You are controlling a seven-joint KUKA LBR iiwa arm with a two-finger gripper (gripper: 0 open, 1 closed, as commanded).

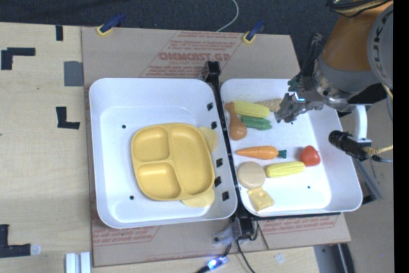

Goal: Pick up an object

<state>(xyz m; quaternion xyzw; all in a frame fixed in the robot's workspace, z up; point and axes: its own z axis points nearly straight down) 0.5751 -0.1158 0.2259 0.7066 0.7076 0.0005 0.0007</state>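
Flat yellow piece (199, 199) mostly under tray (172, 160).

Arm (358, 41) enters from right edge, upper right of view. Grey body, orange band above the wrist, cables looped over the top. Wrist bends down and toward the left, ending in a dark gripper (287, 109). Gripper sits low, tilted down-left, tips pointing at the bench. Finger spacing too small and dark to read. Nothing visibly between the tips. A black-and-white fitting sticks out below the wrist on the arm's near side.
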